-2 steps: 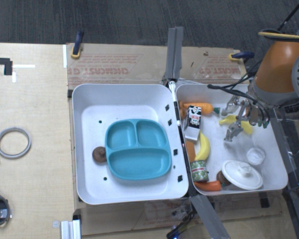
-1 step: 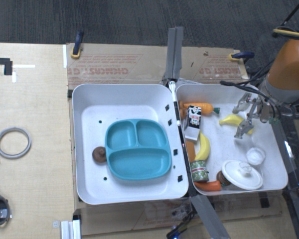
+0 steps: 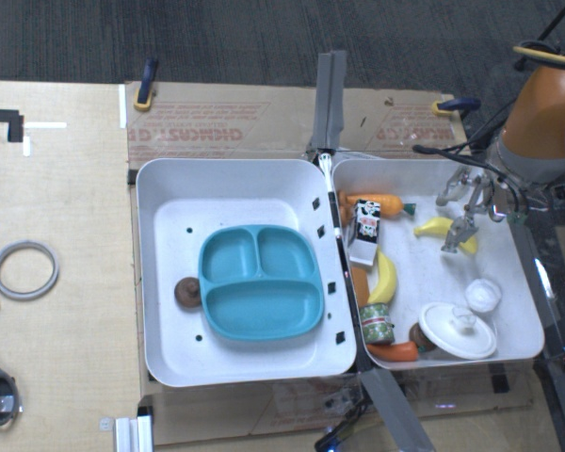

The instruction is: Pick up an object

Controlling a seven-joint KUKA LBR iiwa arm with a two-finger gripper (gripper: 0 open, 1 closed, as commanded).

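Gripper [image 3: 459, 235] over right bin [image 3: 525, 281], near its far right corner; fingers parted, nothing between them. Small yellow piece [image 3: 435, 226] lies just beside the fingertips, on their left. Best approach, I'd judge: shift slightly left to centre over it, descend straight, close gently. Banana [image 3: 384, 279] lies well apart, toward the bin's left wall.

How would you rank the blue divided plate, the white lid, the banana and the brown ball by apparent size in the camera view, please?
1. blue divided plate
2. white lid
3. banana
4. brown ball
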